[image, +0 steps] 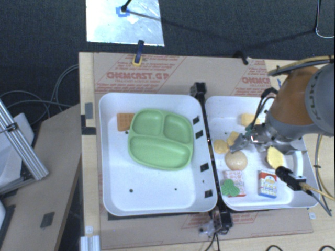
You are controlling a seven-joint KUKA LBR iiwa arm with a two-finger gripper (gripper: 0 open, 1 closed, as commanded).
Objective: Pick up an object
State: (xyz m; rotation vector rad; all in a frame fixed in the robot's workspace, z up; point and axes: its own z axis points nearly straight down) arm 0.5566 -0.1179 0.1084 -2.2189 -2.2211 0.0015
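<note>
The bench (172, 69) is a brown board printed with red lettering, set on dark carpet, with a shiny square sheet (124, 13) lying on the floor beyond it and cables trailing at the left. Two white bins sit side by side. The left bin (112, 156) holds a green divided plate (159, 139) with a small tan cracker-like square (123, 121) just beside its upper left edge.

The right bin (222, 111) carries the small things: a pale round object (236, 161) directly below the tool (244, 140) and close to it, yellow pieces (221, 147) just left of the tool, another yellow piece (247, 120) above it, a yellow lump (274, 157) to its right, a red-and-green packet (233, 184) and a small carton (267, 183) along the near side.

The arm (grey, orange-banded) covers the bin's right part. Whether the tool is spread or pressed together I cannot tell; it is small and blurred against the clutter.
</note>
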